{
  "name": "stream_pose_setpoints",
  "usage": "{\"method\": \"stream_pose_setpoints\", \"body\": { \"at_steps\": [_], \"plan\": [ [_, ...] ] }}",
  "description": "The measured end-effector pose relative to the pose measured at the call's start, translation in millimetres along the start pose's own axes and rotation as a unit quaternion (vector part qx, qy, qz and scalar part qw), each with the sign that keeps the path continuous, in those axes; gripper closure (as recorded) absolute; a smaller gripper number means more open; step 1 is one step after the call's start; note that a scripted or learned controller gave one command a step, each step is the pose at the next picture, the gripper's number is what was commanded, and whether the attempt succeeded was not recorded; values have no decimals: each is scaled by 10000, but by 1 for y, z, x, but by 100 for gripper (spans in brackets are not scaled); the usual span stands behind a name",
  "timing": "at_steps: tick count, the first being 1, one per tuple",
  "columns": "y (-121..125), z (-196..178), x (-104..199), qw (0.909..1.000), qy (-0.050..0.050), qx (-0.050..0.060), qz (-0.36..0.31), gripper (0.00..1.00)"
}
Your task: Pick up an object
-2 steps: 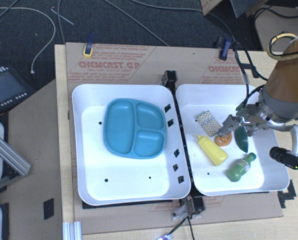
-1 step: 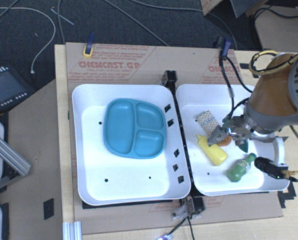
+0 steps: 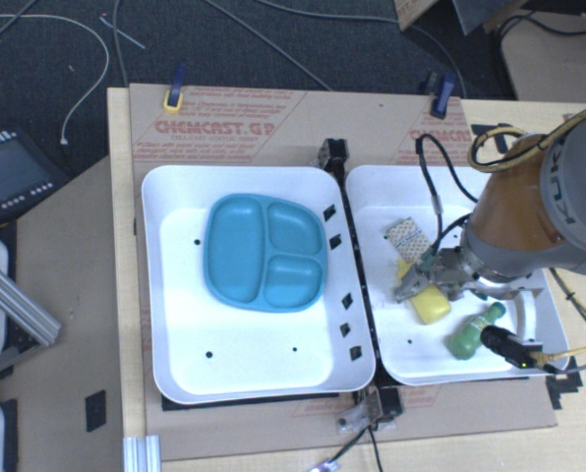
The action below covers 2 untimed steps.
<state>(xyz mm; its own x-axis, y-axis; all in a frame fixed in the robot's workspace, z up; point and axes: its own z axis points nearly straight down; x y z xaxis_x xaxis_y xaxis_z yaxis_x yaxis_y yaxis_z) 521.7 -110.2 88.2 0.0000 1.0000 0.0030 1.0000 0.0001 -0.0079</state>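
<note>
Gripper (image 3: 418, 281) low in the right bin (image 3: 391, 362), finger state impossible to tell, yellow object (image 3: 432, 306) just below its tip, green bottle (image 3: 470, 334) further right-below, patterned packet (image 3: 405, 232) above, blue divided plate (image 3: 265, 252) well left in the left bin (image 3: 175, 362)

Two white bins: left bin (image 3: 165, 293), right bin (image 3: 391, 357), small black dots on floors. Black clips (image 3: 340, 271) along shared edge. Light blue divided tray (image 3: 265, 252) mid left bin. Yellow block (image 3: 431, 306) mid right bin, green bottle (image 3: 469, 334) with paler green cap toward near right corner, speckled grey-white packet (image 3: 407, 232) toward far edge. Grey arm (image 3: 558, 205), orange-brown band (image 3: 509, 214). Tan cardboard (image 3: 224, 116) under bins, red lettering on far strip. Blue clamp with yellow tip (image 3: 175, 90) at far left edge, plain blue clamp (image 3: 441, 94) at far right. Dark grey carpet (image 3: 273, 18), pale cables (image 3: 87, 37).
</note>
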Motion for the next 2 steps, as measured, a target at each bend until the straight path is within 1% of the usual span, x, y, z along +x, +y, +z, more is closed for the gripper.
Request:
{"method": "stream_pose_setpoints", "body": {
  "at_steps": [1, 2],
  "plan": [
    [2, -14, 0, 10000, -3, -38, 3, 100],
    [9, -76, 3, 10000, -19, -73, -9, 100]
  ]
}}
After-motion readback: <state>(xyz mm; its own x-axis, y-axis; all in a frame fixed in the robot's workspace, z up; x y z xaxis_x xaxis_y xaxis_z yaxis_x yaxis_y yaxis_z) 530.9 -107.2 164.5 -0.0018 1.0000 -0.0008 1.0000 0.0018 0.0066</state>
